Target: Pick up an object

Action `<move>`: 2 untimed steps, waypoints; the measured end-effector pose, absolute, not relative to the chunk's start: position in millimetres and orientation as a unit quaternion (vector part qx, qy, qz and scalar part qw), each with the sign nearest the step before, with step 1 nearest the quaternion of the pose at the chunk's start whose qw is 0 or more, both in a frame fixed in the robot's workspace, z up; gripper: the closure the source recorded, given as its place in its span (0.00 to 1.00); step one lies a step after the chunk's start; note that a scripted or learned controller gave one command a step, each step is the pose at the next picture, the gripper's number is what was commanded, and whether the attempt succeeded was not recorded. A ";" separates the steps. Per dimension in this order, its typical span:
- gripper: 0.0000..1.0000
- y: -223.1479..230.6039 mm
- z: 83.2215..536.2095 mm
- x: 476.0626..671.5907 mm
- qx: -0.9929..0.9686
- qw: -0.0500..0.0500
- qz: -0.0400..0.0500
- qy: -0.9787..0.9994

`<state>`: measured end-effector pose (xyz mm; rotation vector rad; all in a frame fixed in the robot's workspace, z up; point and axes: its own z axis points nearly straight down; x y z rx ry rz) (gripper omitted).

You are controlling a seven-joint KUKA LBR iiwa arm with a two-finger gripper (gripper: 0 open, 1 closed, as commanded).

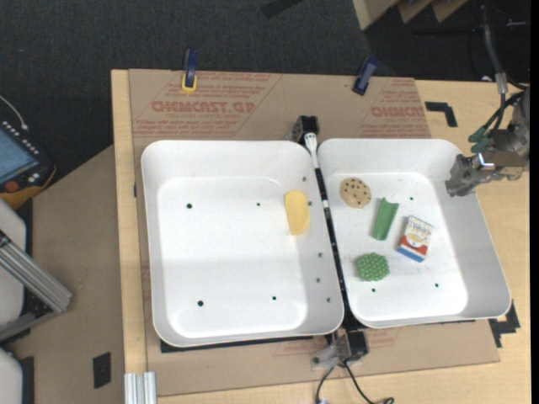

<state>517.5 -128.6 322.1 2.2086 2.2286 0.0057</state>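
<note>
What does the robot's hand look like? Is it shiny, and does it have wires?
The hand is small, blocky and grey metal, sitting by the right bin's edge. Behind it is a darker boxy piece with a little green-blue spot. Thin dark cables loop up from it along the view's right side. It is too small and blurry to make out markings.

Camera view: one fixed camera, mounted above the bench and looking down at a slant.
Facing: toward the bench's far edge, where two blue clamps [189,70] sit at the top of frame.
Coverage: both white bins whole, left bin [160,225] and right bin [480,251] side by side at centre, with the cardboard sheet [278,108] under them and dark floor beyond.
Distance: moderate; small items in the bins stay distinguishable.
Right side: the arm's entry side.
</note>
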 end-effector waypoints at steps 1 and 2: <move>1.00 -187.0 386.3 478.1 0.709 0.005 0.001 0.705; 1.00 -226.4 345.1 478.5 0.709 -0.001 -0.001 0.706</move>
